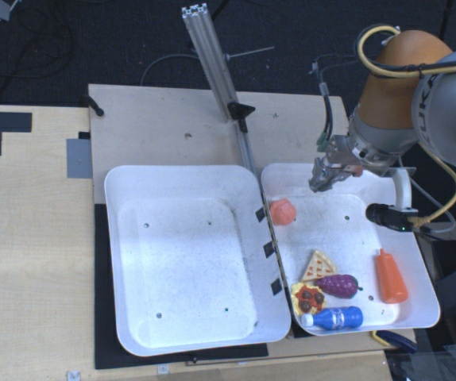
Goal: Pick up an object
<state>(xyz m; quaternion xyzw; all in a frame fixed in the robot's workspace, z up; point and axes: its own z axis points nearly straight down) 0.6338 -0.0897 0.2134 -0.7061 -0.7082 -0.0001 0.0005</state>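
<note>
While the hand (322, 182), grip unclear, hovers, right bin (419, 317) holds pink ball (283, 211), orange bottle (390, 278), blue bottle (335, 318).

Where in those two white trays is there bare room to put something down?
The left bin offers its whole floor. In the right bin, a bare patch lies between the pink ball, the orange bottle and the gripper above. Its near corner is crowded: pizza slice, purple piece, blue bottle.

No legible text or labels anywhere.

Arm (407, 86) bent low, wrist down
</note>
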